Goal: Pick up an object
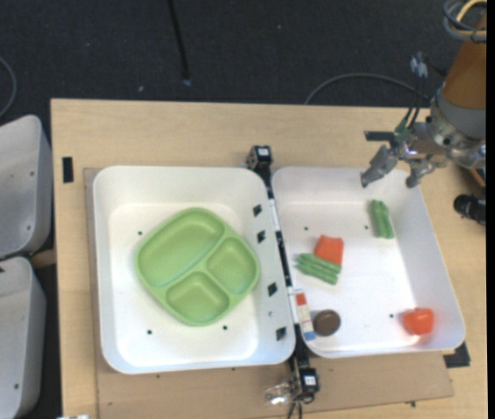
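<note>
Green plate (197,266) in left bin (107,339), toy foods in right bin (435,273), jaws (395,169) spread, holding nothing

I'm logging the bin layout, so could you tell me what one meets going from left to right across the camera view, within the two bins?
Green divided plate → brown round piece → green pod by the orange block → upright green piece → orange-red piece near the right bin's corner.

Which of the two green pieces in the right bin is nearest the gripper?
The small upright green stick by the far wall, just below the gripper; the other green piece lies mid-bin beside the orange block.
</note>
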You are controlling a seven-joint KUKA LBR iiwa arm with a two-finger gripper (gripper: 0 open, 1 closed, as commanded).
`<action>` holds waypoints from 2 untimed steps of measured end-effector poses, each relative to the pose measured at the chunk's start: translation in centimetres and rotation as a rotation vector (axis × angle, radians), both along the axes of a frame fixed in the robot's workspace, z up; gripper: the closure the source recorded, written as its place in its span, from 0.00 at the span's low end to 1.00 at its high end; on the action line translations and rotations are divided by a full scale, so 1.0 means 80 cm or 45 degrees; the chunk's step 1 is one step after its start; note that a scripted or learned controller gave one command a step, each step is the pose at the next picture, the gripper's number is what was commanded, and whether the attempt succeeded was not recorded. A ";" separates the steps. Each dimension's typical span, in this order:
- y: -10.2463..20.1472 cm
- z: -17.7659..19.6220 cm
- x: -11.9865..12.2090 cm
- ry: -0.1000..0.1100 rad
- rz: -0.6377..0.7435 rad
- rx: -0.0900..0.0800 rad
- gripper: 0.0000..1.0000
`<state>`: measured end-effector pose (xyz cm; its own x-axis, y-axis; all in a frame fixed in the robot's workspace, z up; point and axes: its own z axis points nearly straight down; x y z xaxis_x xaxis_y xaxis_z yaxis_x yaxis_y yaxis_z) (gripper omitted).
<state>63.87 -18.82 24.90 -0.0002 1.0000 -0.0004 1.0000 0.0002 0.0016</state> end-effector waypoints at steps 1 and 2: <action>0.006 -0.063 0.010 0.004 0.005 -0.002 0.00; 0.011 -0.119 0.017 0.004 0.008 -0.002 0.00</action>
